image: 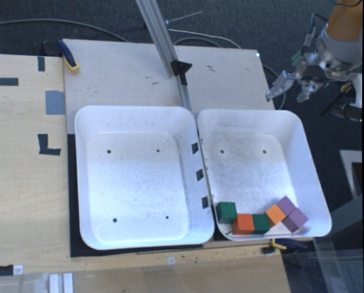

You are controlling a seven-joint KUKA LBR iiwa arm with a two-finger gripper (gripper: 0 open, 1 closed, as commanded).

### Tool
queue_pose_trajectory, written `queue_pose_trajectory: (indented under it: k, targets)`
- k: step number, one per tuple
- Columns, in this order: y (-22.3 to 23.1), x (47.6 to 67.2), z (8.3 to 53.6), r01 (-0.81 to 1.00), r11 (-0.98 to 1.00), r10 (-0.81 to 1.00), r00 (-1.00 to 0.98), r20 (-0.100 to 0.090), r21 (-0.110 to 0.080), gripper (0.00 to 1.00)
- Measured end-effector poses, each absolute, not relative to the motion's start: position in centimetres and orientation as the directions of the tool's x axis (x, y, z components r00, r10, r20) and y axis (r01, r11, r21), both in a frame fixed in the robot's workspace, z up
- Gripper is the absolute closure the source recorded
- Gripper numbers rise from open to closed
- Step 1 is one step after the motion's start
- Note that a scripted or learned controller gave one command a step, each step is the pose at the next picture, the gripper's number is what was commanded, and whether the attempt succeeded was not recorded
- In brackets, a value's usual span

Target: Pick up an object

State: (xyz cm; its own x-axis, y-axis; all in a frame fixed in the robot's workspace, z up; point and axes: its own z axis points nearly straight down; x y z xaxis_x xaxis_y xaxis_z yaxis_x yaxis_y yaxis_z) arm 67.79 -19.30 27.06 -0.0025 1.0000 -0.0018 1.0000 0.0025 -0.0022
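**Gripper off the bins, blocks in right bin's near corner**

Arm (344, 23) enters at upper right, orange band showing above the wrist. Gripper (292, 90) hangs beyond the far right corner of the right bin (304, 139), over dark floor, not over either bin. Its two fingers are spread apart, one tip toward the left, the other lower right; nothing between them.

Blocks sit clustered along the near wall of the right bin:
- green block (226, 212), leftmost, slightly apart from the rest
- orange block (245, 223), just beside a second, darker green block (261, 223)
- small orange block (275, 213) touching the purple ones
- two purple blocks (290, 213), rightmost, against the near right corner

Left bin (84, 163) lies alongside, walls touching the right bin's. A metal rail (160, 32) slants down from the top to the seam between the bins.
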Motion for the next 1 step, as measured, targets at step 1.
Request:
queue_pose_trajectory:
  k: [1]
  targets:
    - [-18.62, 66.06, 8.63, 1.0, 0.002, 1.0, -0.002, 0.001, -0.01, 0.0]
